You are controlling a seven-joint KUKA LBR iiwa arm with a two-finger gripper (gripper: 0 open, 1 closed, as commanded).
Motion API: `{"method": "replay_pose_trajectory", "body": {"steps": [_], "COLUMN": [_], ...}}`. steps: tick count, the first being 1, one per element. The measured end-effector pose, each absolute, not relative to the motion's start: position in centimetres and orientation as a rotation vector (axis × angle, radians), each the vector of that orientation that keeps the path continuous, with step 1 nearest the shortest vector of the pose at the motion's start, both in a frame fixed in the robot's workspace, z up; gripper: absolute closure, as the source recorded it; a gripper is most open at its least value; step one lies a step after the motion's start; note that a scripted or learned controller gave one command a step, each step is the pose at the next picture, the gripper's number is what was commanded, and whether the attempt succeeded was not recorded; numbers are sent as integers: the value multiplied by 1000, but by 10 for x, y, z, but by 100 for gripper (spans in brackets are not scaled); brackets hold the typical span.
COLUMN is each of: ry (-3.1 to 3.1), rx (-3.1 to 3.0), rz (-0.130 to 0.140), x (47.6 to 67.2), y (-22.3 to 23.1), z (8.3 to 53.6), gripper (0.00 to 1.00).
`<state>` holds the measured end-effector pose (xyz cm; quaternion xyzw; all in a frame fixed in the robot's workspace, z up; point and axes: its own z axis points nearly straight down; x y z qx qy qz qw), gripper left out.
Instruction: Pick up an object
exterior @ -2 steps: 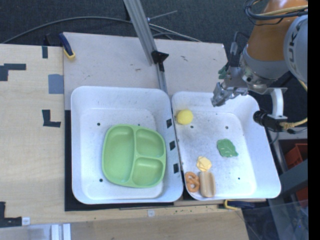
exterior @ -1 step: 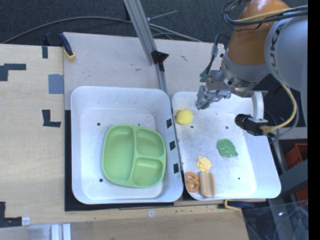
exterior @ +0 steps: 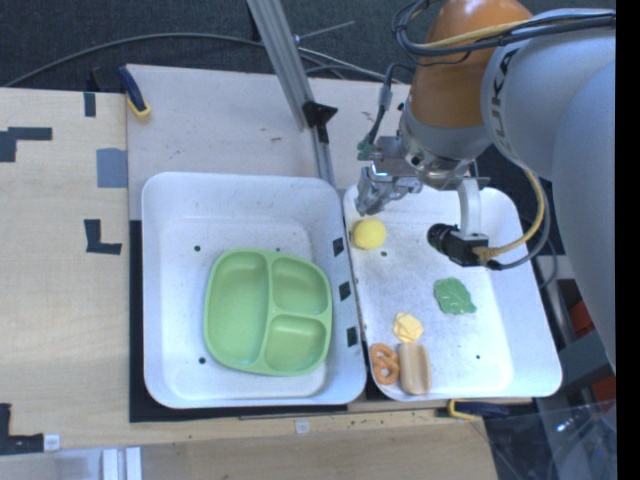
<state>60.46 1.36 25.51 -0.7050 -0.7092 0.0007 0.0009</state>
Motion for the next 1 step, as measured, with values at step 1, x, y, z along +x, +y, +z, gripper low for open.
{"method": "replay_pose_trajectory", "body": {"steps": [1], "ry": [-2227], "rx": [-2211], "rz": [3], "x": [601], "y": [73], "z": [241], "gripper": [100]}}
